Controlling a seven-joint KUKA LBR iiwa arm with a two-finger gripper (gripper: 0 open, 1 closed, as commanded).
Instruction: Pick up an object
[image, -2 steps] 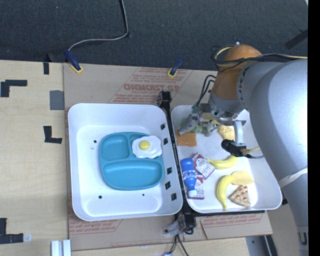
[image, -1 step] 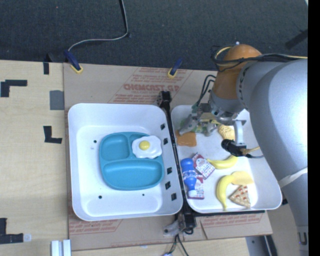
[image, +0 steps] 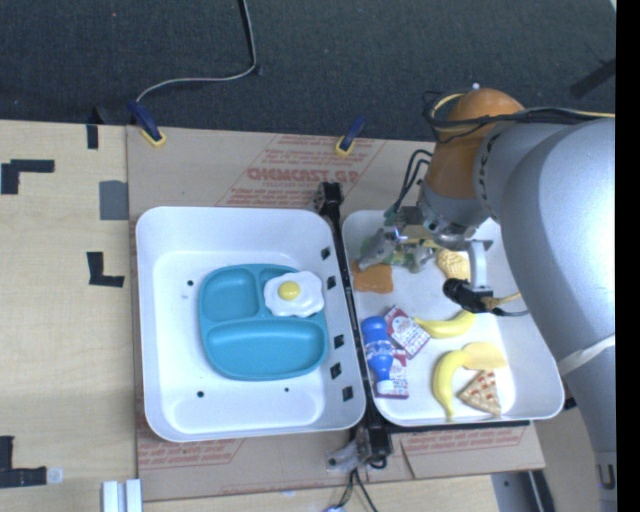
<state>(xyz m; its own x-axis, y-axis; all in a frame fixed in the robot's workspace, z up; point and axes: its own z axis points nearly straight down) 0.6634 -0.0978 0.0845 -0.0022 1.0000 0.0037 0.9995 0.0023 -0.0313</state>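
Hovering low in the right bin (image: 520, 385), gripper (image: 398, 248) sits just above an orange wedge (image: 373, 278); jaw state cannot be told. Left bin (image: 160, 300) holds a blue tray (image: 255, 335) with a fried egg (image: 293, 294).

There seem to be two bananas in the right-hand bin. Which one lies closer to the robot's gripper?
The slimmer banana, lying almost flat across the bin, is closer to the gripper. The fatter, curved banana sits further down, beside the pizza slice.

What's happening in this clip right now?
The KUKA arm reaches into the right bin, its gripper low at the far end just above an orange toy food piece. Bananas, a pizza slice and a blue bottle lie nearer. In the left bin, a fried egg rests on a blue divided plate.
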